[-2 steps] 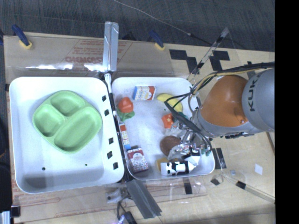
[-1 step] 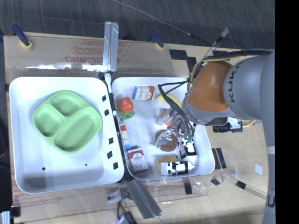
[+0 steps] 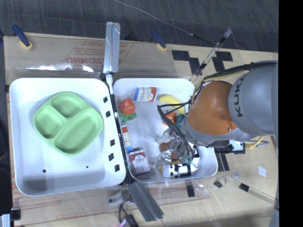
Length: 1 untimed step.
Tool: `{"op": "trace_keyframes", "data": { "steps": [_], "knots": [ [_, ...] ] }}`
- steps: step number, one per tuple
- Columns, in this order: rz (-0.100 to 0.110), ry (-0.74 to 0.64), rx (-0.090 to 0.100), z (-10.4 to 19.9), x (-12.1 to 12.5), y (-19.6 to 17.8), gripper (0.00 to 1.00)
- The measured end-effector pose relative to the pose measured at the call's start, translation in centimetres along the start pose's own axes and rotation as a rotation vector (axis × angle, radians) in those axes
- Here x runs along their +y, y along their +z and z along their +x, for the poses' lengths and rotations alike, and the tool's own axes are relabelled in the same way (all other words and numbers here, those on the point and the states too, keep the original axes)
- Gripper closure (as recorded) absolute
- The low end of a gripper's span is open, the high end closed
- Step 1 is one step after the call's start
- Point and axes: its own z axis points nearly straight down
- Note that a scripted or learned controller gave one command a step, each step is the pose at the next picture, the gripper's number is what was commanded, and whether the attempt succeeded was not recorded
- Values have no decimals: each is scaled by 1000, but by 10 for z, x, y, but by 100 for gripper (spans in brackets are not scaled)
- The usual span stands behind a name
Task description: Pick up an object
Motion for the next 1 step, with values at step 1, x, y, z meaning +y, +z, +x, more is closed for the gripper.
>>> {"op": "trace_keyframes", "data": {
  "steps": [1],
  "knots": [
    [-1, -5, -5, -2, 1, -11, 100]
  ]
}}
